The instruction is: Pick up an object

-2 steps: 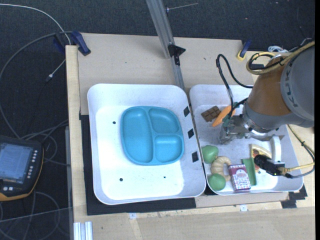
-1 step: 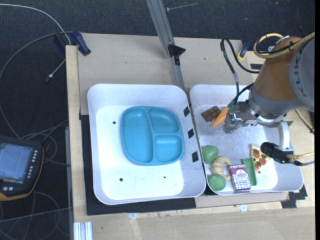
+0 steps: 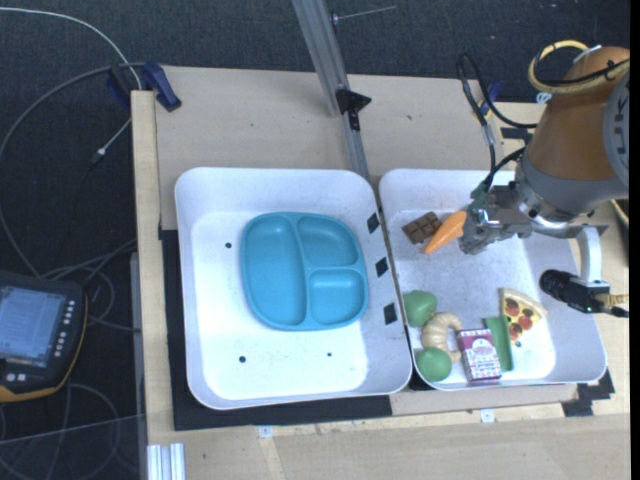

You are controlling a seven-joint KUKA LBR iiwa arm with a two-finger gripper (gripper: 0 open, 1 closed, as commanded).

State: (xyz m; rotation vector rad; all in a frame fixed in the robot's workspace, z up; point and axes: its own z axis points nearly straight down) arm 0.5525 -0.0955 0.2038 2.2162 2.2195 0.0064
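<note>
- The arm's two metal fingers (image 3: 478, 230) hung low in the right-hand shallow white bin (image 3: 560, 368), just beside the thick end of the orange plastic toy carrot (image 3: 446, 231); whether they were parted or clenched could not be told.
- The carrot lay on that bin's floor, its tip pointing down-left, touching a small brown chocolate-like block (image 3: 419, 228) on the side away from the fingers.
- It looked light, stiff and smooth, so likely slippery; a hold across its thick middle seemed safest, since the taper could squirt out.
- Further from the carrot, toward the bin's near wall, lay a toy pizza slice (image 3: 521, 311), two green round toys (image 3: 419, 305), a beige piece (image 3: 439, 329) and a small pink box (image 3: 479, 356).
- Beyond, the left white bin (image 3: 200, 268) held a blue divided plate (image 3: 302, 268), on the wooden desk (image 3: 250, 118).
</note>
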